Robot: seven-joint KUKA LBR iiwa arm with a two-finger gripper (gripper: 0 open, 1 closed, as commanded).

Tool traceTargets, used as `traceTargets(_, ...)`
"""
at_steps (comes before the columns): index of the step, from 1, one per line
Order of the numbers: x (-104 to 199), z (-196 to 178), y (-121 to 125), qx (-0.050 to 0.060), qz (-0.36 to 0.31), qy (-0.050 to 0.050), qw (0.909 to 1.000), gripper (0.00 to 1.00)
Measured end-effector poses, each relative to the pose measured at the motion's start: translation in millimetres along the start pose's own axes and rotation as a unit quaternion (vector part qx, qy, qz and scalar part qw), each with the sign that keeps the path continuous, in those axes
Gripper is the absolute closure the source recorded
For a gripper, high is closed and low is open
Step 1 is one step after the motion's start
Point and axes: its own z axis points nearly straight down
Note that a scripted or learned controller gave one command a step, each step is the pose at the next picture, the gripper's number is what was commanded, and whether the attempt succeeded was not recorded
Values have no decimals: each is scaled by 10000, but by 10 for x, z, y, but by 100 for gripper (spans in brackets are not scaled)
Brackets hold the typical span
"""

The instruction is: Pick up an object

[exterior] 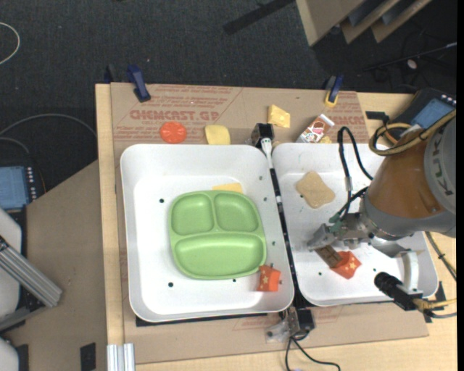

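Two objects crowd hand (328, 245) in right bin (377, 291): brown piece (330, 255), red block (346, 264) (touching). Finger state: cannot tell. Risk: closing could nudge block aside, pinch nothing.

We see dark carpet (65, 51) around the cardboard-topped bench (217, 109); beyond the bench's far right corner stand wooden boards (348, 18).
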Motion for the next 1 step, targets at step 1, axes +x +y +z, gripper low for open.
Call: traceTargets(1,13,225,-101,36,53,-7,10000,0)
